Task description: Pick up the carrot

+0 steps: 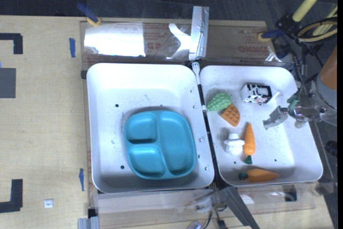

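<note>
An orange carrot (249, 139) lies upright in the right bin (305, 153).

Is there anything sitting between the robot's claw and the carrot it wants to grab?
Nothing visible does. The gripper sits over the right bin, and bare white floor lies between it and the upright carrot. A small white toy touches that carrot's far side. A second carrot lies by the near wall.

bench (37, 131) | wood top | two white bins (102, 83) side by side
</note>
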You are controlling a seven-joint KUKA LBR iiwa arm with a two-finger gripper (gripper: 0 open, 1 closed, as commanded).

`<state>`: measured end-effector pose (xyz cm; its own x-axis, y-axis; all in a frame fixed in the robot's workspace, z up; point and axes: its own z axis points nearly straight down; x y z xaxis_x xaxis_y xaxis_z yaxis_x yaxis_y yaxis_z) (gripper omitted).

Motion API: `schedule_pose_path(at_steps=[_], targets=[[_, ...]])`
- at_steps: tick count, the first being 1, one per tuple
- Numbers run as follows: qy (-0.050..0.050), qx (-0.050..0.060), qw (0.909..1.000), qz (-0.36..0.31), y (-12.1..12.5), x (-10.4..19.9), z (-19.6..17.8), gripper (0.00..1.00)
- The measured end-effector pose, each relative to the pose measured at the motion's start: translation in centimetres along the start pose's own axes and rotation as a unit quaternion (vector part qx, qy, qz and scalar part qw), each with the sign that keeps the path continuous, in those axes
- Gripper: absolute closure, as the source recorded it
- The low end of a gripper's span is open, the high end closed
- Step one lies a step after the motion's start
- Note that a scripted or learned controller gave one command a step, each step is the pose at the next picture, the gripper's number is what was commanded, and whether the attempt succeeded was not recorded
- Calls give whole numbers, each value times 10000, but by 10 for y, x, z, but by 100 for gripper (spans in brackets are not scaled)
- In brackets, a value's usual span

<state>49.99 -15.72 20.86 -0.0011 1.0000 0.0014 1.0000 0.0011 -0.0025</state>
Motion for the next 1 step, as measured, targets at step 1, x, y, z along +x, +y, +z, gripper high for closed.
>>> schedule_pose_path(at_steps=[1], targets=[[-12,-36,9979,-644,9,56,118,0]])
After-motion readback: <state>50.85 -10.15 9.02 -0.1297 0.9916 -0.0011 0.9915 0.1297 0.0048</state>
